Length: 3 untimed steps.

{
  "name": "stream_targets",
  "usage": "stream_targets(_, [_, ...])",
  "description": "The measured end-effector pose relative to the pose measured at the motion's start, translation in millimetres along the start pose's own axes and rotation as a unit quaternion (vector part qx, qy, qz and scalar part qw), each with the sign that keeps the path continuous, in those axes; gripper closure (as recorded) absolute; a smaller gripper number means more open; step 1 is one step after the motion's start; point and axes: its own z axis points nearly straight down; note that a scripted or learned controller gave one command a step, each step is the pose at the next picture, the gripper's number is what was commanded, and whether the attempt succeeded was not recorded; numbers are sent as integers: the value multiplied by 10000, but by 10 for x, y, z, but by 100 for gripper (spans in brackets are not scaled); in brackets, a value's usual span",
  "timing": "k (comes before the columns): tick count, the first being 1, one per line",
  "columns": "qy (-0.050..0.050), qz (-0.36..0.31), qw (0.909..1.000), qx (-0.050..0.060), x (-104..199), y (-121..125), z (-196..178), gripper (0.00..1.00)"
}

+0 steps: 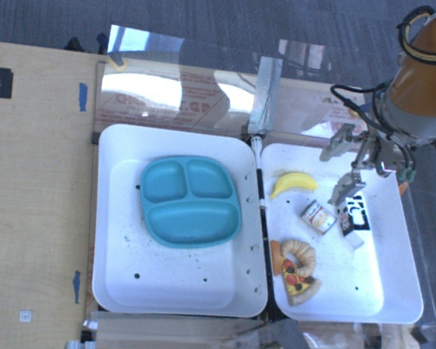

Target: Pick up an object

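Overhead, arm poised at the right bin (402,298), nothing picked yet.
Two bins: the left bin (114,275) bears one blue divided plate (190,202); the right holds four pieces (all loose): one pizza slice (297,271), one banana (293,183), one black-and-white box (355,215), one small can (318,217). The gripper (345,192) hangs above the box, fingers narrowly parted, empty. Best to descend straight, centred on the box, clear of the nearby can.

1. We note a yellow banana (294,183) lying flat, upper left of the right bin (391,300).
2. A small can (318,217) lies tipped just below it.
3. A black-and-white box (355,215) lies beside the can.
4. A pizza slice (296,269) lies lower left.
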Motion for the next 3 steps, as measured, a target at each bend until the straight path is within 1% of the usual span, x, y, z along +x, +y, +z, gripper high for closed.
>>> stream_targets(1, [-21, -339, 9994, 4, -3, -468, 1449, 0])
stream_targets(2, [-64, -344, 9994, 14, -26, -460, 1331, 100])
stream_targets(3, [-57, -150, 9999, -18, 242, 512, 505, 100])
